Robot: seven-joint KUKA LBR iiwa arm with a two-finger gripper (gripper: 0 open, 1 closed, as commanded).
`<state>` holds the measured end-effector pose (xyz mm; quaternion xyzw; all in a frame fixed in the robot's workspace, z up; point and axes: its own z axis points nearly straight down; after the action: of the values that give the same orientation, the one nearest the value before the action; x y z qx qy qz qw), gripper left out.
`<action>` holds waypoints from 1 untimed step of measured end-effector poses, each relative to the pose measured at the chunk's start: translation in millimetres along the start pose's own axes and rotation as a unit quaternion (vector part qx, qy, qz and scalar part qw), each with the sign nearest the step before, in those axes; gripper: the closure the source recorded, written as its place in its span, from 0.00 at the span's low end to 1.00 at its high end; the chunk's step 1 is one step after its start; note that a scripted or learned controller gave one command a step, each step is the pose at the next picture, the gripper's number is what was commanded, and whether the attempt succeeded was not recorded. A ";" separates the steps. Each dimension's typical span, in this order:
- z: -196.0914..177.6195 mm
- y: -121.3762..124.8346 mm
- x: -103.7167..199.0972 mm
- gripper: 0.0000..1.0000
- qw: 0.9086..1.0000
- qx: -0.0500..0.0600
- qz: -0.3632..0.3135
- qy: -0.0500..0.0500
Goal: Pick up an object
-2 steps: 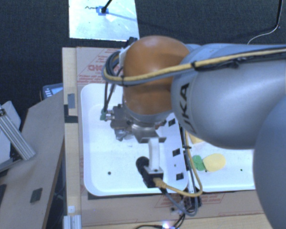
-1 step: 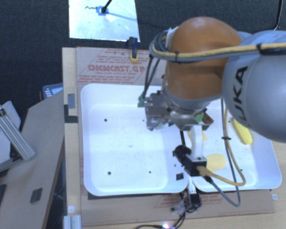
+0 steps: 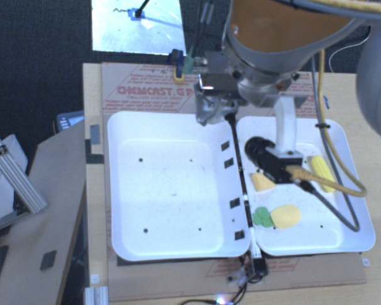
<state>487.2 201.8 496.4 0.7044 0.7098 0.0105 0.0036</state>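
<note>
Nearest, in the right bin [image 3: 333, 229], a yellow toy lemon [image 3: 286, 216] touches a small green piece [image 3: 262, 217]. It looks light, hard and slippery, so its middle is the best place to grab. Farther back hangs the gripper [image 3: 214, 114]; whether it is open or shut cannot be told.

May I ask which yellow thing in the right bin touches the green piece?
The rounded lump; the wedge and the long ribbed one lie apart.

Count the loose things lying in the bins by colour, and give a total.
Yellow: 3 (corn cob, wedge, rounded lump)
Green: 1 (small flat piece)
Total: 4
</note>
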 end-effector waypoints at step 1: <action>108.6 -3.4 33.3 1.00 1.000 0.013 0.000 -0.006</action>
<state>485.7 236.2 388.0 0.7046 0.7096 -0.0031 -0.0016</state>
